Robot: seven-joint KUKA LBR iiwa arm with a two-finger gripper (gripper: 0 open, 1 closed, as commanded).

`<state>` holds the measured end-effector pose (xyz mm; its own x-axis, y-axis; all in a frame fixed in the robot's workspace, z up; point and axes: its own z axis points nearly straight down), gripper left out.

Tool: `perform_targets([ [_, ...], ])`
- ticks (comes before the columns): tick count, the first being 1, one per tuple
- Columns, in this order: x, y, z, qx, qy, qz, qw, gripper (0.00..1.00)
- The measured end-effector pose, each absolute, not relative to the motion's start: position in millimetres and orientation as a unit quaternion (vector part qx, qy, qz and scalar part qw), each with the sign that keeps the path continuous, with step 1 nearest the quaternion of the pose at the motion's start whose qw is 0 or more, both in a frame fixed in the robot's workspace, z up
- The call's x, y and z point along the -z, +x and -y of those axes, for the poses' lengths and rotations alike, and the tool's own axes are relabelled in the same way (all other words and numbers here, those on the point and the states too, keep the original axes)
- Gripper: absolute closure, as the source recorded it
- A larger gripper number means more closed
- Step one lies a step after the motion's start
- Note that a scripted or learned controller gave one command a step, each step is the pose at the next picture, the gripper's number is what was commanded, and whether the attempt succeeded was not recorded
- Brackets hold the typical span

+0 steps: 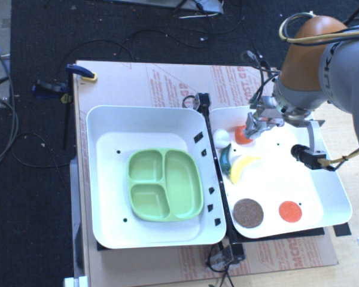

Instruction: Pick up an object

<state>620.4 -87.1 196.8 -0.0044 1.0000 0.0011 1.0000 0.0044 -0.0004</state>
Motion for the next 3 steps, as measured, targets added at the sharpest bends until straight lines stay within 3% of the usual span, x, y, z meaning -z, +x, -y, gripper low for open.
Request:
perform_targets([
  [2,-210,617.9,-19,0.0009,-0.705,0.709,0.000,1.00],
  [3,-211,605.2,-70,0.0002,-0.706,0.709,0.000,1.00],
])
